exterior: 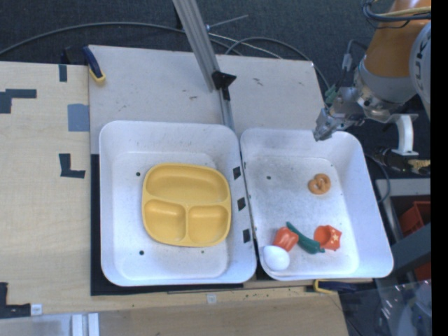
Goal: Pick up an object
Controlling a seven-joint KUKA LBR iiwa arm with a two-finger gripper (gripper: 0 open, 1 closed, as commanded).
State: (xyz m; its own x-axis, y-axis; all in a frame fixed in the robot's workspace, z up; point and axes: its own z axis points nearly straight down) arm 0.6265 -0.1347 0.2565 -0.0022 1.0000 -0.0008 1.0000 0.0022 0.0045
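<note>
Cookie (319, 184): small, stiff, light, crumbly we judge; lies flat in right bin (371, 187), below the fingers (323, 133), apart. We would pinch across its edges. Whether they are spread we cannot tell.

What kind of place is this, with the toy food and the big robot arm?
Probably a robot lab's test bench. A robot arm reaches over two white bins; one holds a yellow plate, the other toy food like a white egg. Cables trail behind.
</note>
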